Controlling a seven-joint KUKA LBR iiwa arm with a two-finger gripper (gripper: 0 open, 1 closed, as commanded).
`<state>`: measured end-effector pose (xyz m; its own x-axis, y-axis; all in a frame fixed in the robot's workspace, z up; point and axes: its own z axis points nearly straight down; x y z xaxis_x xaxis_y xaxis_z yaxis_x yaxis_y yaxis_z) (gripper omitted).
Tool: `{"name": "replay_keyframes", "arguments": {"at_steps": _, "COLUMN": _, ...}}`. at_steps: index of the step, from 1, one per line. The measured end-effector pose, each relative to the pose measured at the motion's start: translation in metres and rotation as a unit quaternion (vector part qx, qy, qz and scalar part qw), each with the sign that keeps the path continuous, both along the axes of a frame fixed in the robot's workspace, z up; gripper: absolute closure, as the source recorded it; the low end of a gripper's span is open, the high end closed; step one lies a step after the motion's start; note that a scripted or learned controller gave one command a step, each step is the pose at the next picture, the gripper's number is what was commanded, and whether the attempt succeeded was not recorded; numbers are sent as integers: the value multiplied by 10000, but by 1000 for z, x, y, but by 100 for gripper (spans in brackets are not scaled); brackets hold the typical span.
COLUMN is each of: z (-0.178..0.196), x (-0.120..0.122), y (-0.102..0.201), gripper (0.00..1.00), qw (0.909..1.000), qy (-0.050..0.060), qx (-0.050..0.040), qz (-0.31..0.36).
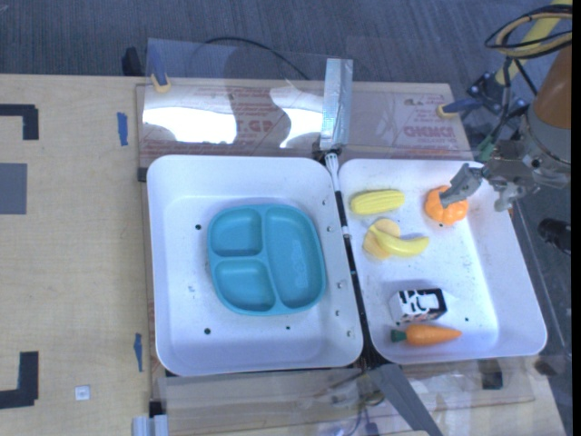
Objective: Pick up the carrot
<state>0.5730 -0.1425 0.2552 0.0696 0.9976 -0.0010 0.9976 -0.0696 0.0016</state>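
carrot [428, 335] – right bin's near edge | hand [479, 182] – far side, well apart

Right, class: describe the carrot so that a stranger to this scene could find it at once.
Start at the right-hand white bin of the two. Go to its near edge, just below the black-and-white block. The carrot lies there on its side: the one long, tapered orange thing with a green end, unlike the round orange fruit at the far side.

carrot [430, 335] near right bin's [517, 280] front edge
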Motion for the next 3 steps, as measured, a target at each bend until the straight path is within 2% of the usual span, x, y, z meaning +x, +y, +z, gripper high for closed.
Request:
{"name": "replay_keyframes", "arguments": {"at_steps": 1, "z": -42, "x": 43, "y": -11, "gripper": 0, "qw": 9961, "qy": 5, "qx": -1, "qz": -880}}
{"name": "replay_keyframes", "arguments": {"at_steps": 2, "z": -106, "x": 56, "y": -47, "gripper": 0, "qw": 10000, "qy": 43, "qx": 12, "qz": 68}}
{"name": "replay_keyframes", "arguments": {"at_steps": 3, "z": -165, "x": 97, "y": -52, "gripper": 0, "qw": 9993, "qy": 21, "qx": 58, "qz": 368}}
